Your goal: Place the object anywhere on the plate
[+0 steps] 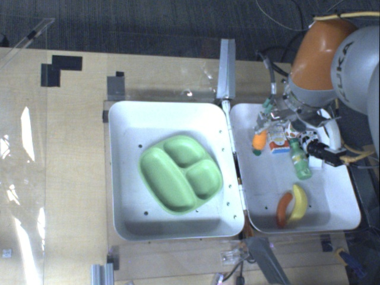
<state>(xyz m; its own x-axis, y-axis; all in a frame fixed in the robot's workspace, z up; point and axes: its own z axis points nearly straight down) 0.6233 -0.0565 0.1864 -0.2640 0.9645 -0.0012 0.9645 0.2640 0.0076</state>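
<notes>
Camera view: carrot (pixel 259 142) upright under gripper (pixel 265 122).

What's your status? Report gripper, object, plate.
Gripper low over right bin, above the carrot; grasp unconfirmed. Green plate in left bin, nothing on it. Bottle, banana close by.

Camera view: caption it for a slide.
Gripper over the right bin near a carrot, bottle and banana; green plate waits left.
</notes>
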